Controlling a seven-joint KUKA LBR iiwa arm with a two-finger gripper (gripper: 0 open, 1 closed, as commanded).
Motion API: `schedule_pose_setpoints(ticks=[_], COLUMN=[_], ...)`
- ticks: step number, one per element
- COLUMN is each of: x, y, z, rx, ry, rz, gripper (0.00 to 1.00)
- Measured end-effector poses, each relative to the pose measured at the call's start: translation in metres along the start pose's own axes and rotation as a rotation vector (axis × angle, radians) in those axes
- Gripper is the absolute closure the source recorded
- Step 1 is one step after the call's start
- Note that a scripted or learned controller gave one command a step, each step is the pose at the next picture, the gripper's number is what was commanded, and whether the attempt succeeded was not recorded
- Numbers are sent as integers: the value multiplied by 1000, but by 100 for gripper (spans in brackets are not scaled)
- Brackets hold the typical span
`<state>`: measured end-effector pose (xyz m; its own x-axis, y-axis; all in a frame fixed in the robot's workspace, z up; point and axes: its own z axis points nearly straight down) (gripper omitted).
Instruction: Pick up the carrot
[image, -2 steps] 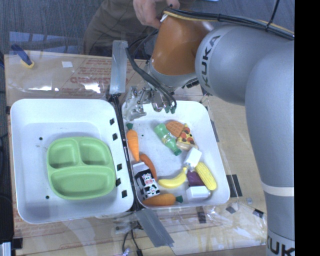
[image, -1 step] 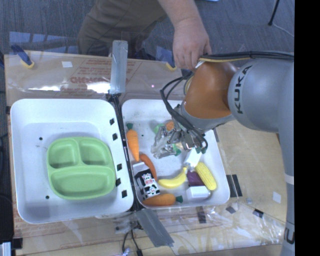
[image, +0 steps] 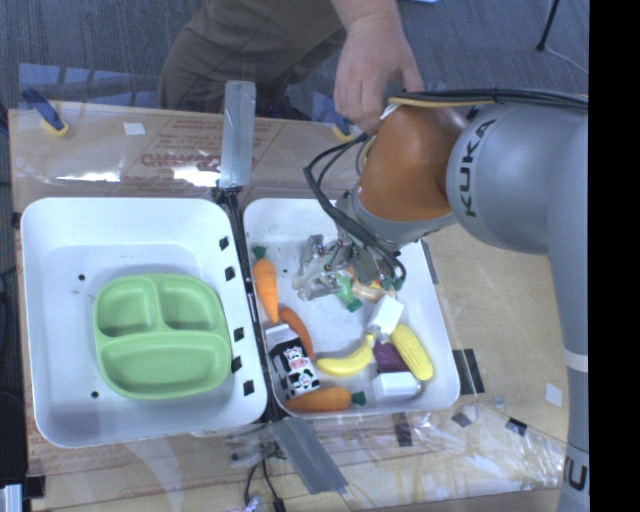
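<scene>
Three orange carrots lie in the right bin (image: 432, 300). One carrot (image: 265, 289) lies along the bin's left wall with its green top pointing away. A shorter, redder one (image: 297, 330) is just below it. A third carrot (image: 320, 400) lies along the front wall, its green end to the right. My gripper (image: 318, 270) hangs over the middle of the right bin, a little to the right of the upper carrot. Nothing orange shows in it.
The right bin also holds a banana (image: 347, 362), a corn cob (image: 412, 351), a small cow-print carton (image: 293, 366), a purple piece (image: 396, 382) and a white block (image: 385, 315). A green divided plate (image: 160, 335) sits in the left bin (image: 50, 250). A person's hand (image: 372, 65) is behind the arm.
</scene>
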<state>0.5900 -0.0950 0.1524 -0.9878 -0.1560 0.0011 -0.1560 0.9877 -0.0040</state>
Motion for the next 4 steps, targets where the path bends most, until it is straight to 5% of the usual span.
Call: schedule_pose_setpoints(ticks=[1,2,3,4], x=[13,43,82,63], y=[84,103,72,125], z=[-41,-81,-53,-62], rx=[-6,-3,-3,-5], ry=[-2,-6,0,-4], rz=[140,-272,-657,-423], gripper=[100,100,100,100])
